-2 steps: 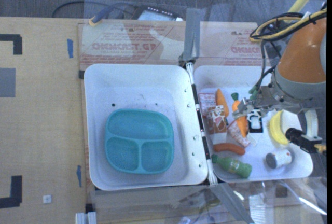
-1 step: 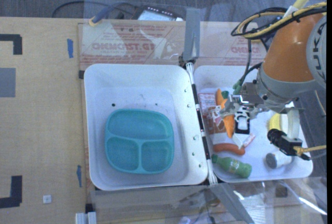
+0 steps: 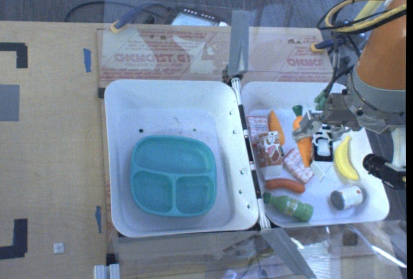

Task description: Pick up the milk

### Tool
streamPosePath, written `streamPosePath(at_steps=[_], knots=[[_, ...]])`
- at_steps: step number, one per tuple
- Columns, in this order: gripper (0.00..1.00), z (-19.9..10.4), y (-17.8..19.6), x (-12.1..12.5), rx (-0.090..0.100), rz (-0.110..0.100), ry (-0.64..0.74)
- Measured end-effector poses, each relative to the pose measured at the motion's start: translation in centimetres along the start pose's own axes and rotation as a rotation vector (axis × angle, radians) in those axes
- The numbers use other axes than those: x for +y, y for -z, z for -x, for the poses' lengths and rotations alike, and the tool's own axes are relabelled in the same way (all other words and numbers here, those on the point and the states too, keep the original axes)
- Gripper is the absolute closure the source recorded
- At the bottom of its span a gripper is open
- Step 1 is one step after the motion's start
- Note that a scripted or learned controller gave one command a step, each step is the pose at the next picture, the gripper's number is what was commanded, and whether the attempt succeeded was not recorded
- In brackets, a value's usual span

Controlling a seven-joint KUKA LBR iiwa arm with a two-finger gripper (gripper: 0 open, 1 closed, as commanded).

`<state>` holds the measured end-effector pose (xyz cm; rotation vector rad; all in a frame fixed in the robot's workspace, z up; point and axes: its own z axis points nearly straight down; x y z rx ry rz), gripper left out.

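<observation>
Reaching in from the right, the grey arm with its orange band hangs over the right-hand bin (image 3: 381, 206), and its gripper (image 3: 321, 132) sits low above the bin's upper middle; whether it is open or closed cannot be told from this angle, and nothing can be seen held in it. Just beside the gripper lie an orange carrot (image 3: 304, 147) and, toward the right, a yellow banana (image 3: 345, 159). A second carrot (image 3: 275, 123) lies a little farther left. The milk (image 3: 269, 147), a small carton with brown and white print, lies flat near the bin's left wall, apart from the gripper. Next to it is a smaller red and white packet (image 3: 298, 166), with a red sausage (image 3: 284, 185) below and a green bottle (image 3: 290, 206) on its side near the front edge. A white can (image 3: 346, 197) rests toward the front right corner. The left bin (image 3: 129, 103) holds a teal divided plate (image 3: 173, 175).
</observation>
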<state>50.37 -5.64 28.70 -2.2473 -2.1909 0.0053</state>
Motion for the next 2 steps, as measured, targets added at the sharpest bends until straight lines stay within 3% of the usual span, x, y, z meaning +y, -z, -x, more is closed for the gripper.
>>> streamPosePath(at_steps=[1,2], knots=[[1.00,-1.3,-4.9,0.8,0.000,-0.001,0.005],[1.00,-5.6,-4.3,-1.2,0.000,-0.004,-0.106]])
